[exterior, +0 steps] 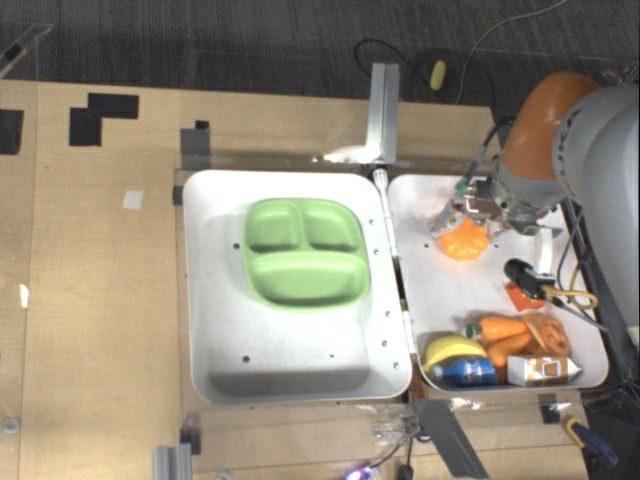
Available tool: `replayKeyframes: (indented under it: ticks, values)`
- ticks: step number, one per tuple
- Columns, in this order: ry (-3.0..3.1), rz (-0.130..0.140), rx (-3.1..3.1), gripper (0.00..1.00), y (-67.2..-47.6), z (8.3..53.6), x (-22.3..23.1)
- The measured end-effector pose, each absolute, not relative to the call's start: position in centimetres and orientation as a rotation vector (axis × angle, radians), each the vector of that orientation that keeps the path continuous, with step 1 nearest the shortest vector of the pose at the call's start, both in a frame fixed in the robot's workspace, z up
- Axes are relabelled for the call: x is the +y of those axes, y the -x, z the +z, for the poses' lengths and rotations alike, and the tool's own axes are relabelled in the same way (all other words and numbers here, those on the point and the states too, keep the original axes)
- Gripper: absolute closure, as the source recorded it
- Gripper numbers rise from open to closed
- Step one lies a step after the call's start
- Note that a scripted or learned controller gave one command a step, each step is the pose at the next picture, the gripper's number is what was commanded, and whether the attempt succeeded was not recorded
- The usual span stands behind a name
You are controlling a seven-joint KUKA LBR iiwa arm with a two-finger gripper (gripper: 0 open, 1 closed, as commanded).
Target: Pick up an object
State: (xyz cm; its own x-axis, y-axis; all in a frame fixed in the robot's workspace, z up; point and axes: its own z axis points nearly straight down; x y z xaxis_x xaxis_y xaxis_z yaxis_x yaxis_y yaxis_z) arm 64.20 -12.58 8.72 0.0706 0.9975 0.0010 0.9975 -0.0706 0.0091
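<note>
Camera view: a wooden bench [100, 298] is seen from above, with a dark floor [200, 18] along the top of the frame. The grey arm [595, 138] comes in at the upper right, its orange band [540, 118] turned toward the middle of the frame. Two white bins are set side by side on the bench. The left bin [215, 358] is occupied by a green divided plate [305, 251], laid flat in its upper half. The right bin [450, 298] holds the loose things.

The jaws are placed low in the upper part of the right bin; whether they are apart or together cannot be told. An orange lump [463, 241] lies just below them in the frame, so close that contact cannot be judged.

Along the bottom edge of the right bin, a cluster is packed together: a white carton [540, 370] at the lower right, carrots [505, 330] in the middle, a brown pretzel-like piece [550, 335] beside them, a banana [450, 349] at the lower left and a blue thing [466, 372] just under it. A small red piece [520, 296] lies above the cluster, apart from the orange lump.
</note>
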Motion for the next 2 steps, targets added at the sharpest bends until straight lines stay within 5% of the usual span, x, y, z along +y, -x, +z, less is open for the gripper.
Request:
replayKeyframes:
  ticks: [1,2]
  values:
    - [-2.287,0.013,2.141,1.00,-64.4,9.6,-12.5]
    - [-2.285,0.004,2.153,1.00,-67.1,20.5,-6.9]
